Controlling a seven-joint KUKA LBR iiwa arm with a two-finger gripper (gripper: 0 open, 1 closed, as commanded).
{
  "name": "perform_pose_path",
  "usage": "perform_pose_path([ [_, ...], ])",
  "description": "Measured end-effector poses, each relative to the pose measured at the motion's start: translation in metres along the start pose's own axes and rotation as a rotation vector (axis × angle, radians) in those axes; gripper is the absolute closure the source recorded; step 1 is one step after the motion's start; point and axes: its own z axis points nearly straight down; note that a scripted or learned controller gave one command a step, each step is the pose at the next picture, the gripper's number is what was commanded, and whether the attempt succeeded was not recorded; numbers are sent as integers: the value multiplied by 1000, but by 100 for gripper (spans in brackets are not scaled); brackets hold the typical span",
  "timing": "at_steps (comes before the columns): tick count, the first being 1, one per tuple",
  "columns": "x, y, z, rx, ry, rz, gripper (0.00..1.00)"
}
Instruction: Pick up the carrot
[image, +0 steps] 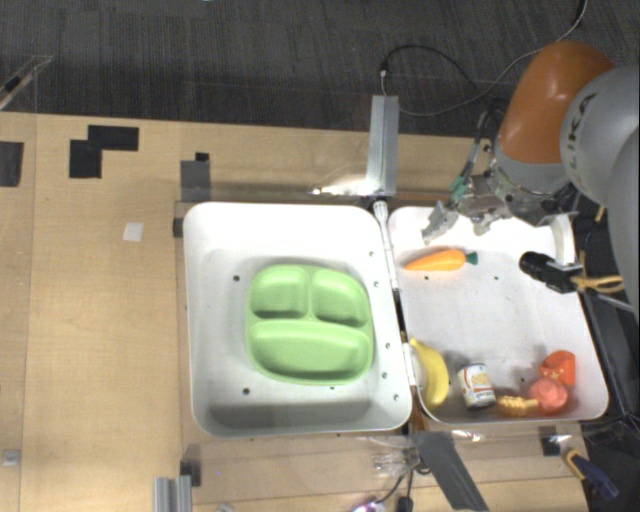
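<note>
The carrot (435, 261), orange with a small green top pointing right, lies flat near the far left corner of the right bin (500, 320). My gripper (461, 217) hangs just beyond and slightly right of it, over the bin's far edge. Its two fingers are spread apart with nothing between them, and they are not touching the carrot.
A banana (433, 371), a small can (477, 385), a yellow piece (516, 404) and red-orange fruit (553, 380) lie along the right bin's near edge. A green divided plate (308, 322) sits in the left bin (215, 300). A metal post (383, 150) stands behind the bins.
</note>
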Motion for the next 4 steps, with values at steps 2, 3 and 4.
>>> perform_pose_path([
  [2, 9, 3, 0, 2, 0, 356, 0],
  [3, -14, -55, 97, 3, 1, 332, 0],
  [4, -13, -52, 84, -5, 2, 331, 100],
])
